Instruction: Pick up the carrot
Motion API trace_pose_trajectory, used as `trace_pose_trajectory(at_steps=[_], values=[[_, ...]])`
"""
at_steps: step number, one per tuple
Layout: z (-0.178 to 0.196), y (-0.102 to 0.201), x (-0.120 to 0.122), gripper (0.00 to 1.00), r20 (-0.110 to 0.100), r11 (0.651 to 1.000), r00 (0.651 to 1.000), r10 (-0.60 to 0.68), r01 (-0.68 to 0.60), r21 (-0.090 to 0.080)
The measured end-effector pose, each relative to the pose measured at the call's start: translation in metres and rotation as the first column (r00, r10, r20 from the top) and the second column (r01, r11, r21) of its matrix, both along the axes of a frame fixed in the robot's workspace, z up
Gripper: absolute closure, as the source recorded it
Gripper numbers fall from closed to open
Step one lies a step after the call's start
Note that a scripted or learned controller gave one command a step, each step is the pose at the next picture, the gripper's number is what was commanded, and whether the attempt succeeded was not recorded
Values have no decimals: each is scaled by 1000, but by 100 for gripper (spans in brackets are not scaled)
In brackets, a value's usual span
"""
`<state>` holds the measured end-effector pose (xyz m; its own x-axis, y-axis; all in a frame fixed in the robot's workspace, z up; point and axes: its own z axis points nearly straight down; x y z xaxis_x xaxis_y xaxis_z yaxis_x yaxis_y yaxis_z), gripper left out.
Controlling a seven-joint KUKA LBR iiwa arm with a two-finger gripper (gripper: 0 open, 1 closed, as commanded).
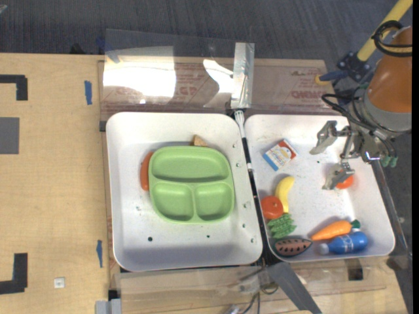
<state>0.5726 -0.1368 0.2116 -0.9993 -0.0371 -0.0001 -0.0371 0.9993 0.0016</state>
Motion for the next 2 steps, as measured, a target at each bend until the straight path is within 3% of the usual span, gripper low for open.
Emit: trace_pose_trajectory(at_steps=[1,2], values=[[-96,-49,-62,0,21,989,988,151,-151,-8],[-121,5,-78,0,16,921,921,390,-390,-8]])
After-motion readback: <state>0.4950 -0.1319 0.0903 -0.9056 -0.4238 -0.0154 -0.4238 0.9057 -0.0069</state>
